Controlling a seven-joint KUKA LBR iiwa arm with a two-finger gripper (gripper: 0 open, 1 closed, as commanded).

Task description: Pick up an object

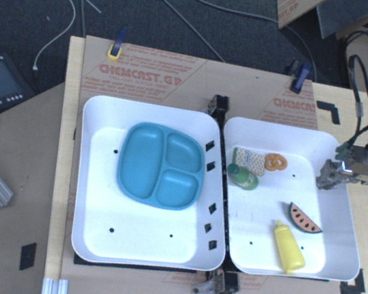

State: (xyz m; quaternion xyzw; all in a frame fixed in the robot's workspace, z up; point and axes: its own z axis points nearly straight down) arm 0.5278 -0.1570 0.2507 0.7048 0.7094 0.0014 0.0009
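The jaws (pixel 327 176) hang over the right rim of the right white plastic bin (pixel 347 231), too small and blurred to tell whether spread or pressed; nothing seems held. In that bin lie a yellow plastic squeeze bottle (pixel 288 247), a toy watermelon slice (pixel 305 219), a small orange ring (pixel 276 162) and a green toy (pixel 243 177). The left white bin (pixel 95 184) holds a blue divided plate (pixel 162 166). The pale wooden surface (pixel 182 73) stands over dark carpet with loose cables (pixel 50 32).

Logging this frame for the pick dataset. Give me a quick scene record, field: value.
left bin: blue divided plate
right bin: yellow bottle, watermelon slice, pretzel, green item beside a pale mesh-patterned piece
gripper: over the right bin's right rim, nothing visibly held
nearest item to gripper: watermelon slice
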